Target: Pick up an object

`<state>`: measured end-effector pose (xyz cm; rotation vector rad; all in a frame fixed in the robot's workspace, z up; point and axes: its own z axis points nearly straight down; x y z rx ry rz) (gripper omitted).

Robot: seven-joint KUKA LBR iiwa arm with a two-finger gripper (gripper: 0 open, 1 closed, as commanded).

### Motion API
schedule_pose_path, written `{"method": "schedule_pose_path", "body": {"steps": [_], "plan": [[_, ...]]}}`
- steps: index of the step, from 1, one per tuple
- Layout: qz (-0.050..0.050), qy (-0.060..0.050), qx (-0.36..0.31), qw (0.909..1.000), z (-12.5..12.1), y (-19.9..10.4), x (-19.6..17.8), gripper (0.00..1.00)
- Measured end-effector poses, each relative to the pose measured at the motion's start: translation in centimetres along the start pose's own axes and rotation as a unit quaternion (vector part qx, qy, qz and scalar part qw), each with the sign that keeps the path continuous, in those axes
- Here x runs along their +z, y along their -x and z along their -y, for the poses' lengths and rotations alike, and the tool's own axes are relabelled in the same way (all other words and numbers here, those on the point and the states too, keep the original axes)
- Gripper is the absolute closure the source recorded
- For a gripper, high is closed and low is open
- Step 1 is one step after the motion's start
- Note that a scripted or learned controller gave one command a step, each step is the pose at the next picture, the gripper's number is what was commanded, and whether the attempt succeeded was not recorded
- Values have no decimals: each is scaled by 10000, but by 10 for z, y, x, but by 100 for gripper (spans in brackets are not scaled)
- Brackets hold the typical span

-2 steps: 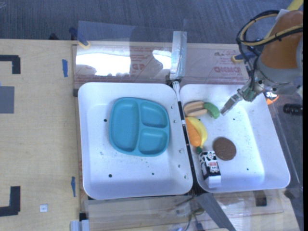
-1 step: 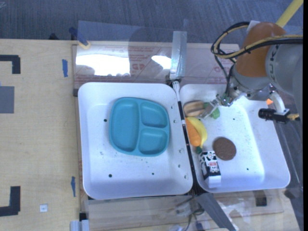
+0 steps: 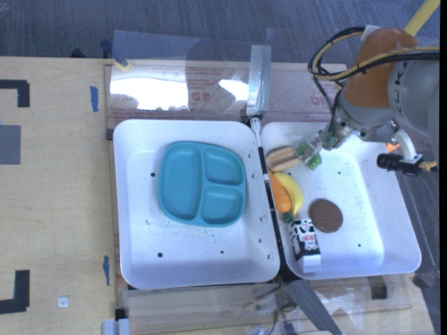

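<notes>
Nearest the camera, at about six o'clock in the right bin [image 3: 391, 246], a small black-and-white carton [image 3: 305, 239] patterned like a cow stands against the bin's left wall. Just above it, toward the bin's middle, a flat brown disc [image 3: 326, 215] like a cookie lies on the white floor. At nine o'clock of that disc, close to the wall shared with the other bin, a yellow banana [image 3: 296, 192] curves beside an orange carrot-like piece [image 3: 281, 195]; the two touch along their length. Further back, at about eleven o'clock in the right bin, a tan, bread-like item [image 3: 281, 158] rests near the back-left corner.

The left bin [image 3: 140, 257] holds a blue divided plate [image 3: 202, 183] with three compartments, sitting slightly above the bin's centre.

The gripper [image 3: 312, 150] is down in the right bin at roughly twelve o'clock, just right of the bread-like item. A small green object [image 3: 313, 162] lies at its tip, touching or nearly touching the bread-like item. Whether the pincer is apart, together or clamped on the green object cannot be told from this angle. Behind it the grey arm [image 3: 412, 96] with its orange band rises toward two o'clock, with yellow and black cables [image 3: 335, 47] looping over it.
</notes>
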<state>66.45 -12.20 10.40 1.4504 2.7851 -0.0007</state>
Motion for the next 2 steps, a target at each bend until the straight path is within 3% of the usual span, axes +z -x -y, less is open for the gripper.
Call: {"method": "schedule_pose_path", "body": {"steps": [1,2], "plan": [[-73,-49,2130,9770,5,10,13,100],[-3,39,3018,9534,-55,-71,-85,100]]}}
